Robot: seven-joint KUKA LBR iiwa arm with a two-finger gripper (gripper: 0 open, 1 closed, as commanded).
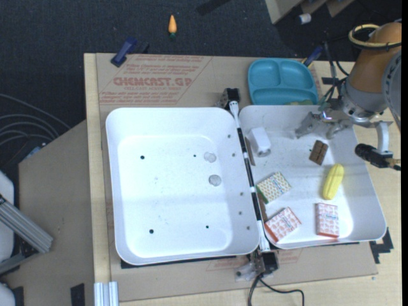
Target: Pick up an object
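Note:
My gripper [320,127] hangs over the far part of the right bin [366,203], its two fingers spread and nothing between them. Just below it lies a small brown block [317,152]. A yellow banana-shaped piece [332,181] rests further toward the front. A white block [259,140] sits near the bin's left wall. Toward the front lie a dotted packet [274,186], a red-and-white packet [283,224] and a red-and-white box [327,220].
The left bin [127,171] holds two small grey discs [213,169]. A teal divided tray [282,81] sits behind the right bin. A blue clip [123,53] lies at the board's far left corner, and an orange piece [172,24] is on the dark floor.

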